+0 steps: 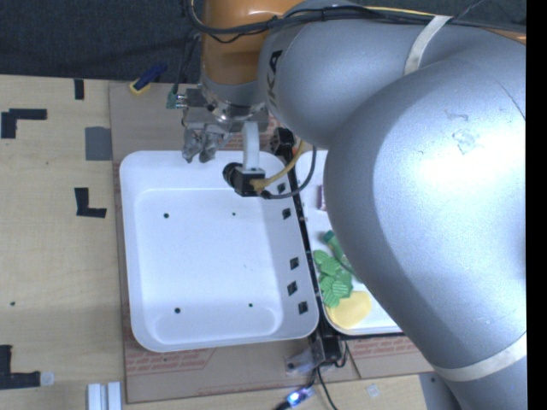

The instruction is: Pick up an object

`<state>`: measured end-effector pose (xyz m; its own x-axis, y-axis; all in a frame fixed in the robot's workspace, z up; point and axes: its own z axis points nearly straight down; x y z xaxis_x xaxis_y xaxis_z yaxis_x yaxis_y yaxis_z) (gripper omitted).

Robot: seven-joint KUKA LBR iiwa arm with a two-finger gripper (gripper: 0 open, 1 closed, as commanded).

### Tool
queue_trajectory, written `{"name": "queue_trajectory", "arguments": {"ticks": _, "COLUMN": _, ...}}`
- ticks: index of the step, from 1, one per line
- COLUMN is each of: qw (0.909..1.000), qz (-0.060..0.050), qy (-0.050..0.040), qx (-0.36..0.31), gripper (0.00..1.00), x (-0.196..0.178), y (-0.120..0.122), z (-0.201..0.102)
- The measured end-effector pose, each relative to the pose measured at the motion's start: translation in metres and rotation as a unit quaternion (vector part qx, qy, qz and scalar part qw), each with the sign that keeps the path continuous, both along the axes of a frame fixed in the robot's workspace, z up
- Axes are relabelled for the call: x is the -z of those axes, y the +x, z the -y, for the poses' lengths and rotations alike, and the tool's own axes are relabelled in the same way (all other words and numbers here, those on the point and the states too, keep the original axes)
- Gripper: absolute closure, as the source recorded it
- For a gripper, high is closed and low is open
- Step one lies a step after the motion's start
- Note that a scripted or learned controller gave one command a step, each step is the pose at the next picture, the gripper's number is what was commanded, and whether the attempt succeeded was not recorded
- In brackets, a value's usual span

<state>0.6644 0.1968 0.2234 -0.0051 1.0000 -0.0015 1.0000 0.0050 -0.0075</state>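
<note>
two-finger metal gripper point(199, 150) over far rim of shallow white plastic bin point(137, 229), finger state hard to tell. green ridged toy point(333, 280) and yellow piece point(352, 310) well right of tool (half under arm). risk: closing on nothing.

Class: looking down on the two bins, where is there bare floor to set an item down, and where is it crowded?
The left bin has a broad bare floor between its walls. The gripper hangs over its far rim. It is crowded in the right bin, where a green object and a yellow object lie under the arm.
</note>
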Motion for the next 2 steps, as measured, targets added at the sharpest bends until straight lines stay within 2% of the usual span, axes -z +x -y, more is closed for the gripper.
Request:
{"name": "queue_trajectory", "arguments": {"ticks": 1, "qw": 0.9999, "qz": 0.012, "qy": 0.0039, "qx": 0.0, "gripper": 1.0, "x": -0.175, "y": 0.005, "z": -0.019}}
{"name": "queue_trajectory", "arguments": {"ticks": 2, "qw": 1.0, "qz": -0.005, "qy": -0.002, "qx": 0.002, "gripper": 1.0, "x": -0.016, "y": 0.001, "z": -0.031}}
